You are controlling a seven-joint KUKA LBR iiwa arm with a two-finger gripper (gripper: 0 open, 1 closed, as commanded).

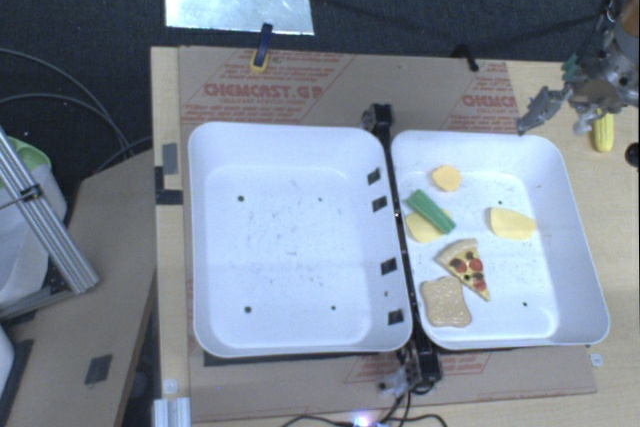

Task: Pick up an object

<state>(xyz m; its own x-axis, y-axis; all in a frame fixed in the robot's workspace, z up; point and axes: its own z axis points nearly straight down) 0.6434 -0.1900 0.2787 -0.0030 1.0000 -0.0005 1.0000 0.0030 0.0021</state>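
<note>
one gripper (572, 110) past right bin's (560, 215) far corner, gripping yellow piece (602, 132)

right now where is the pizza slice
The pizza slice lies in the right bin, near its middle, just above the bread slice and below the green piece.

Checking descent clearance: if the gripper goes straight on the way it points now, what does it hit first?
Likely the right bin at its far rim, or the cardboard just behind it: the gripper hangs over that corner, pointing down, depth unclear. The toy food lies nearer the camera, off that line.
</note>
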